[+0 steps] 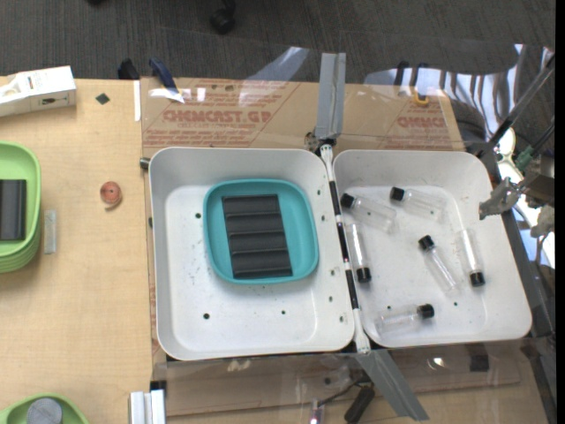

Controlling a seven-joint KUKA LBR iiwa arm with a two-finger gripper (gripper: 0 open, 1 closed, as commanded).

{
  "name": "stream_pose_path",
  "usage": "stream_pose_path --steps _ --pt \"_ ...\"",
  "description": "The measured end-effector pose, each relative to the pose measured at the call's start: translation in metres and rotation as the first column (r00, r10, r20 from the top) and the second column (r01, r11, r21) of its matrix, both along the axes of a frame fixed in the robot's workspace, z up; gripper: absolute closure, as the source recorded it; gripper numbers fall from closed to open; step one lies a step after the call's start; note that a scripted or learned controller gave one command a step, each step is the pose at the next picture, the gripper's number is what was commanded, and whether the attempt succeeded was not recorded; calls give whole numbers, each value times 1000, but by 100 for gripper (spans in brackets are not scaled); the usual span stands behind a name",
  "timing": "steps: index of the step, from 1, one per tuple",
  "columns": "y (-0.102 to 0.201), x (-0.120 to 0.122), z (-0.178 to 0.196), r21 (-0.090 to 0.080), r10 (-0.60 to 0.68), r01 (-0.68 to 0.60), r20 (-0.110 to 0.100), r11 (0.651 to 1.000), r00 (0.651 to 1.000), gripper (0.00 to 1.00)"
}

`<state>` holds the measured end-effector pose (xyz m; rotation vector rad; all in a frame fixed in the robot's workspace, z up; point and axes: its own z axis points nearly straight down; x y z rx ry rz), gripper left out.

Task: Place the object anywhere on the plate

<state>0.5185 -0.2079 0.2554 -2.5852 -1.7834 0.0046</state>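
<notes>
Since the clear vials [439,261] in the right bin [503,321] look light, slick and breakable, grip one mid-barrel; I cannot tell the hand's state.

A teal square plate [261,230] with a ridged black insert is seen flat in the left bin; clear, black-capped tubes [440,262] — about six — are scattered lying on their sides in the right bin, apart from the plate.
</notes>
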Motion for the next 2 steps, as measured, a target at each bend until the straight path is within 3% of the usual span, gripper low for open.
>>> stream_pose_path --steps 1,2 --pt "-3 22 111 -1 -58 58 -1 998 998 0" --pt "-4 71 147 -1 -98 98 -2 995 995 0"
